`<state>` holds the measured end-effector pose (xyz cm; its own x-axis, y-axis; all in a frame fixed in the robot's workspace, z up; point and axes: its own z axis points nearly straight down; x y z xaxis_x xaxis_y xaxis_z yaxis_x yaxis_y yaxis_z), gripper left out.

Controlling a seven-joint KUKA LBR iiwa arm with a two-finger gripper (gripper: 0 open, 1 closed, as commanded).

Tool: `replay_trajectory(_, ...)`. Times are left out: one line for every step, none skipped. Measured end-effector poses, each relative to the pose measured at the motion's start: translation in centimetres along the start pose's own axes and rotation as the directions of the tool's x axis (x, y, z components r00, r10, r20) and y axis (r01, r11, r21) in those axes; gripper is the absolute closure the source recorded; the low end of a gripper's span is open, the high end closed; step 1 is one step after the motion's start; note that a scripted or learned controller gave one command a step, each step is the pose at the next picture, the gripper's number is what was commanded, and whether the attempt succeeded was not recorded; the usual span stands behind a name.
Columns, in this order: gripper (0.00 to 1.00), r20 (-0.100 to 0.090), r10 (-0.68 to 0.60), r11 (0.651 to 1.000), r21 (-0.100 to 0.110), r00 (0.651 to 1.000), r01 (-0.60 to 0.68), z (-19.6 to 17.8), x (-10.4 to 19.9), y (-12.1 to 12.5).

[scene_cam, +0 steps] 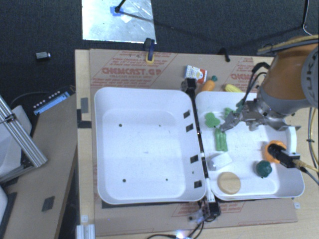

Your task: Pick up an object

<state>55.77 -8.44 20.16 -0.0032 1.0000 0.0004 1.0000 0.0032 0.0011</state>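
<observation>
While the left bin (144,143) sits bare, the grey arm (289,83) reaches over the right bin (289,188), likely seeking a pick. Its gripper (230,119) hovers beside a green block (221,141), with a tan disc (229,182) nearer the front. Whether it is spread or pinched, I cannot tell.

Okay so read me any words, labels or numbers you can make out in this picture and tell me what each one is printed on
"CHEMCAST GP": red print on the brown sheet under the bins, readable along its far edge.
Same red print repeats near the far right and along the near edge, too blurred or covered to read.
Small white and red package behind the bins: label too small to read.
</observation>
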Motion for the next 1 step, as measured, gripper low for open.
replay_trajectory(1.0, 0.0, -0.002, 1.0, -0.003, 1.0, 0.002, -1.1, 0.03, 0.1)
